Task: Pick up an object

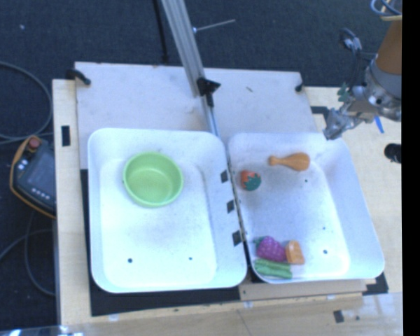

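Note:
The right bin [350, 208] holds several small toy foods. An orange drumstick [291, 162] lies near its far wall. A round orange and green piece [250, 180] rests by its left wall. Purple grapes [270, 248], a small orange piece [295, 252] and a green pod [273, 269] sit together at the bin's near edge. My gripper [334, 130] hangs at the right, just beyond the bin's far right corner, right of the drumstick. Nothing shows between its fingers.
A green bowl [152, 179] stands in the left bin [112, 257]. A slanted metal rail [185, 40] runs from the top down to where the bins meet. A handheld controller [33, 177] lies off the bench at the left.

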`<state>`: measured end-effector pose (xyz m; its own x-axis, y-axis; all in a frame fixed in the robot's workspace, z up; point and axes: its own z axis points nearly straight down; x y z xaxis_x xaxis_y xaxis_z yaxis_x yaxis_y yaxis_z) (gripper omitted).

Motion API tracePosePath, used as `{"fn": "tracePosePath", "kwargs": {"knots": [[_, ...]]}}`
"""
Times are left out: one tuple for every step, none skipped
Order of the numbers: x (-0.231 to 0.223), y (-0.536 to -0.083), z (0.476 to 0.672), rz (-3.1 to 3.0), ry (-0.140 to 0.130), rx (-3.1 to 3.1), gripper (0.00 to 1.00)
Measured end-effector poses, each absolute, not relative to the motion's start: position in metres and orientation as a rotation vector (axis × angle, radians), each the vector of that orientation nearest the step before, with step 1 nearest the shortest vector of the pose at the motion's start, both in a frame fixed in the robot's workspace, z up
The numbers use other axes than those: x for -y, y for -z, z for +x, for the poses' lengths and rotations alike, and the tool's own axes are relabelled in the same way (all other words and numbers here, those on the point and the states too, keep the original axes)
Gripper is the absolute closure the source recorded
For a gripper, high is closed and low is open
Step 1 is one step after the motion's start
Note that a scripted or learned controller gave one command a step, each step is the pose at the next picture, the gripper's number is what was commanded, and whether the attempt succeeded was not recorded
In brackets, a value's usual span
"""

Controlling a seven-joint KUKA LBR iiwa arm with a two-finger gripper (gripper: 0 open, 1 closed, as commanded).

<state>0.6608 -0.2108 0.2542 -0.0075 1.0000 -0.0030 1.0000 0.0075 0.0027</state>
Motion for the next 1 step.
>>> {"fn": "tracePosePath", "kwargs": {"knots": [[0.1492,-0.2497,0.6626,2.214,-0.001,-2.227,1.0]]}}
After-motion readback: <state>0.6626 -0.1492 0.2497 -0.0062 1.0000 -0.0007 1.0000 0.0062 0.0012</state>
